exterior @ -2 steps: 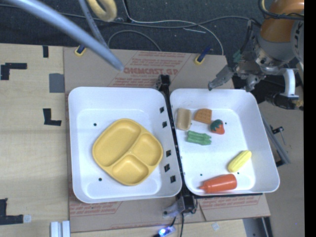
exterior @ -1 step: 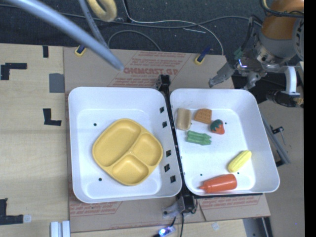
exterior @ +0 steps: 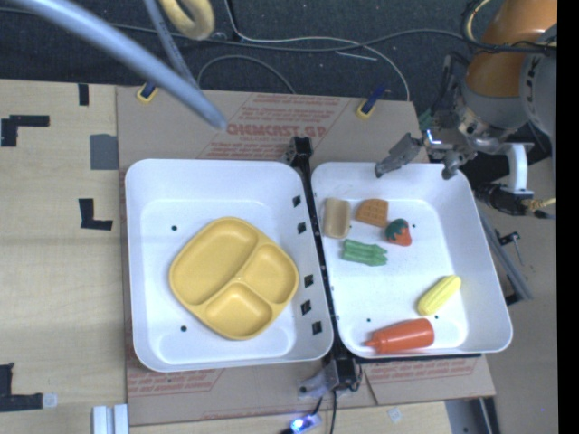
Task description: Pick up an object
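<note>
Two shallow white bins sit side by side on a cardboard-covered bench; the left bin [exterior: 145,269] bears a yellow divided plate [exterior: 233,278]. We see the gripper [exterior: 422,162] over the far rim of the right bin [exterior: 484,269], its fingers spread apart and clamped on nothing. Nearest below the fingers, toward us, lie an orange block [exterior: 372,212] and a small red and green piece [exterior: 398,232]. We judge the block, flat and squarish, the easiest target.
</note>
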`<state>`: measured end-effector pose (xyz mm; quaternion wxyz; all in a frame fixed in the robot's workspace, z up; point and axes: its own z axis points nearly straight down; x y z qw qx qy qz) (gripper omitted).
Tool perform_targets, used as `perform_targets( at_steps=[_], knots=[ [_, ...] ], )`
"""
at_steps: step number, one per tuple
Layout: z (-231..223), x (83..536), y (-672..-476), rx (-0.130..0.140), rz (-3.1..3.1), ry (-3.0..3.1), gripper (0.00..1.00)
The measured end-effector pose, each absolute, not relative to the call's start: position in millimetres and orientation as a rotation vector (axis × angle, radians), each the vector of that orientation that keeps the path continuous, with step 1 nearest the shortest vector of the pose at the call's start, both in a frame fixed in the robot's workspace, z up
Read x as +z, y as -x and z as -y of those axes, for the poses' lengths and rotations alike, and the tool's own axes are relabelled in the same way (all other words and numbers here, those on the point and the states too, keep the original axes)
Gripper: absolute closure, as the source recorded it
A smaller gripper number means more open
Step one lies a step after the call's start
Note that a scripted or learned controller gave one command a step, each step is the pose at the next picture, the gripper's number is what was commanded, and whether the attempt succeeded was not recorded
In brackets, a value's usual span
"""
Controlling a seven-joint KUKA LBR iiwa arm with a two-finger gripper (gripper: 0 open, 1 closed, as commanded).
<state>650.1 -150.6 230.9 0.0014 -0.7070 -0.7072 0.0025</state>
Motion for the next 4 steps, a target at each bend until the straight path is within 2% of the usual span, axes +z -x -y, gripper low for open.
perform_targets(
  at_steps=[2,3,4],
  knots=[
    [142,111,-632.0,0.009,2.220,2.217,0.00],
    [141,125,-633.7,0.004,2.223,2.218,1.00],
    [144,187,-633.5,-0.003,2.225,2.222,1.00]
  ],
)
